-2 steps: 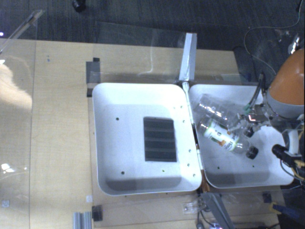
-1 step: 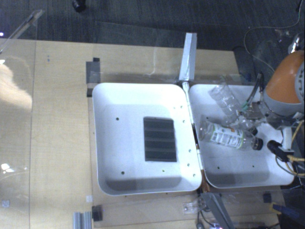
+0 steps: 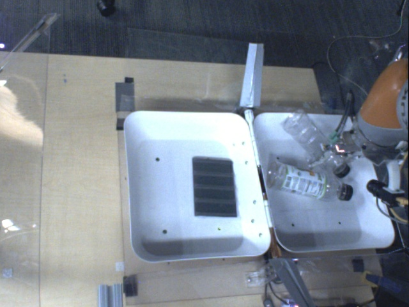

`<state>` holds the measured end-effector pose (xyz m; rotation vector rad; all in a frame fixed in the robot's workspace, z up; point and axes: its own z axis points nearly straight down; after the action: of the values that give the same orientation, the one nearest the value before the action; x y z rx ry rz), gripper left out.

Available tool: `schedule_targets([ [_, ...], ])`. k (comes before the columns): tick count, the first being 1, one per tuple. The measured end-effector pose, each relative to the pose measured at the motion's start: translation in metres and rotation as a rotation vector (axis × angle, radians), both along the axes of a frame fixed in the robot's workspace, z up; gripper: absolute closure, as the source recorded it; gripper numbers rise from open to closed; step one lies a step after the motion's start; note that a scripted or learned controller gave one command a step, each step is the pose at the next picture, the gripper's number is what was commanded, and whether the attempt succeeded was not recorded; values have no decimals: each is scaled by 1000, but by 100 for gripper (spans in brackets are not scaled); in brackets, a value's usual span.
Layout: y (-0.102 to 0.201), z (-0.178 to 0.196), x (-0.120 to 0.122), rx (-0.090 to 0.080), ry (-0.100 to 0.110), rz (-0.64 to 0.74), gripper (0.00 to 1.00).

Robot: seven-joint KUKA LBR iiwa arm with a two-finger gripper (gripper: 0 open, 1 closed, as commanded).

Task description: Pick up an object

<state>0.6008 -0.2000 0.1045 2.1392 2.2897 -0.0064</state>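
A clear plastic bottle (image 3: 299, 181) with a white label lies on its side in the right bin (image 3: 358, 235), its black cap to the right. A second clear bottle (image 3: 308, 132) lies slanted behind it, its black cap near the first bottle's neck. My gripper (image 3: 339, 149) hangs low over the neck end of this second bottle, under the arm's orange band (image 3: 383, 101). A dark ridged rectangular block (image 3: 214, 185) lies flat in the middle of the left bin (image 3: 147, 171).
The two bins meet along a central rim (image 3: 261, 178). A grey bar (image 3: 252, 75) stands behind that seam. Black cables (image 3: 383, 194) hang at the right bin's right edge. Bare wooden bench (image 3: 70, 184) spreads to the left.
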Motion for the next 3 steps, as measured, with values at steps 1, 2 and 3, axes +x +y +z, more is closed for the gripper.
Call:
schedule_targets([
  [1, -5, 32, 0, 5, -5, 261, 0],
  [2, -7, 2, 28, -3, -8, 343, 0],
  [3, -3, -1, 57, -8, 25, 352, 0],
])
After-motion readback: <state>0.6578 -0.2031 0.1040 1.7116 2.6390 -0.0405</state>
